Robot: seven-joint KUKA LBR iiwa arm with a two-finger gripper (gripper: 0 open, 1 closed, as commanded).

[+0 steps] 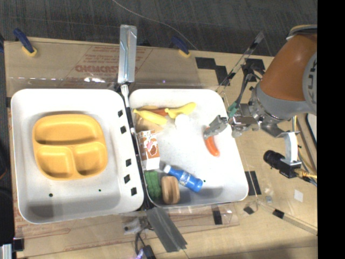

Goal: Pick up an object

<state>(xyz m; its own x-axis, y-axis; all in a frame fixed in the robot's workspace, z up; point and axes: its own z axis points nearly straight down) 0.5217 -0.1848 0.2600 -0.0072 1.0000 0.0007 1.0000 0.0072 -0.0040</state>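
On your left, the shallow white left bin (21, 161) carries a yellow plastic divided tray (69, 144), well apart from the action. In the shallow white right bin (237, 171), along its left wall, you have a small printed carton (149, 149), a green object (153, 184) touching a round wooden-brown piece (170, 189), and a blue-and-white plastic bottle (184, 178) lying on its side. Near the far wall lies a yellow banana-shaped toy (180, 110) beside a yellow-and-orange piece (151, 115).

Further right, the orange carrot-like toy (212, 145) is the likely target. It sits just under the grey two-finger gripper (216, 127), slanting downward; its upper end meets the fingertip region, but you cannot tell whether the pincer is clenched on it or released.

Watch for this: if only the tip is caught, the smooth tapered toy could pivot and slip out on lifting. It also lies near the right wall, so a descent off to the right could strike the rim.
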